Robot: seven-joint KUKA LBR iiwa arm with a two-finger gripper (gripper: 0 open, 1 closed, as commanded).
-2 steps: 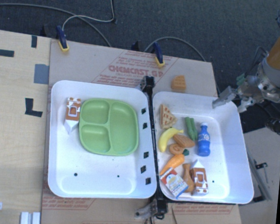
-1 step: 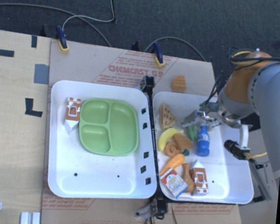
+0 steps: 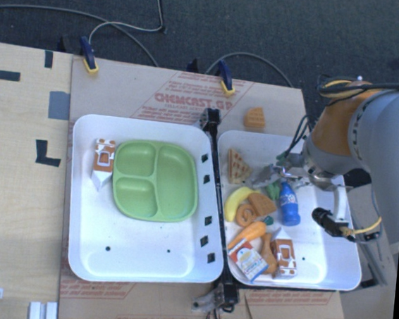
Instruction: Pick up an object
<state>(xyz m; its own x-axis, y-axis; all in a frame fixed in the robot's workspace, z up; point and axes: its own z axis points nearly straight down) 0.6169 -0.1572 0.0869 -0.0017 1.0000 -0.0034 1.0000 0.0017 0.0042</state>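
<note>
**Reaching into the crowded right bin**

Took the blue bottle (image 3: 290, 204) as landmark. Nearer than it, toward the front rim of the right bin (image 3: 329, 275): a small printed carton (image 3: 249, 262), a red-and-white box (image 3: 285, 255) and an orange carrot (image 3: 249, 232) — heaped together, probably dumped loose as candidates for picking. Left of the bottle, a yellow banana (image 3: 235, 201) and a brown pastry piece (image 3: 255, 205), touching. Just beyond the bottle, the gripper (image 3: 283, 172), low over the pile, likely lined up on something there; open or closed could not be told. Farther back and left, a waffle wedge (image 3: 238, 166). Well left of the bottle, in the other bin, a green divided plate (image 3: 156, 180) with a small box (image 3: 103, 159) beside it. Farthest, outside the bins, an orange block (image 3: 255, 118).
</note>
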